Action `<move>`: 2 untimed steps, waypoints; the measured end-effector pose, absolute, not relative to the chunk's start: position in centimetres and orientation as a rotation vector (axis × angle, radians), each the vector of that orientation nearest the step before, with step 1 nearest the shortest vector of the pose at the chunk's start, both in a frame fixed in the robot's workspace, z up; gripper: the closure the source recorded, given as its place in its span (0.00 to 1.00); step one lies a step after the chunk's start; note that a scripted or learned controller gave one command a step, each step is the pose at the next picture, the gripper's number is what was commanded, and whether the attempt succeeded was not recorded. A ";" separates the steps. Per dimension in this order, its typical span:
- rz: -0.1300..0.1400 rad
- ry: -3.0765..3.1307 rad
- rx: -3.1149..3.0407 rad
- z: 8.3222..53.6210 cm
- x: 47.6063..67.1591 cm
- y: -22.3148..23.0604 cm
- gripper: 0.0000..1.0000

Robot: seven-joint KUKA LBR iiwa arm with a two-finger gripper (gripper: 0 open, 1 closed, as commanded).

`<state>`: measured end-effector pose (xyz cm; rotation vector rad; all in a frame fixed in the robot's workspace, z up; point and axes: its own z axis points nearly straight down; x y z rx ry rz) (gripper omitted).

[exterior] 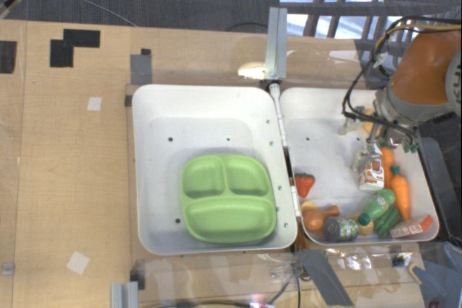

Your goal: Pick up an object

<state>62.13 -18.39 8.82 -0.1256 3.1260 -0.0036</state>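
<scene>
— Where is the claw [372, 149] hanging?
— Over the right bin [317, 119], seemingly touching a small carton [372, 174] beside the carrots [399, 192].
— Gripping it?
— I cannot tell.

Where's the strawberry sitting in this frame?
The strawberry lies in the right bin, against its left wall beside the divider, apart from and just above the pile of toy food along the bin's near edge.

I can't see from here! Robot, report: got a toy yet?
Gripper over right bin, above small carton. No grab seen. Carrot and bottle crowd close.
</scene>
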 end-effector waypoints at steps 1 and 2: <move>-0.006 3.128 -0.100 9.0 53.5 -19.8 0.00; -0.005 3.122 -0.058 9.1 52.0 -14.6 0.00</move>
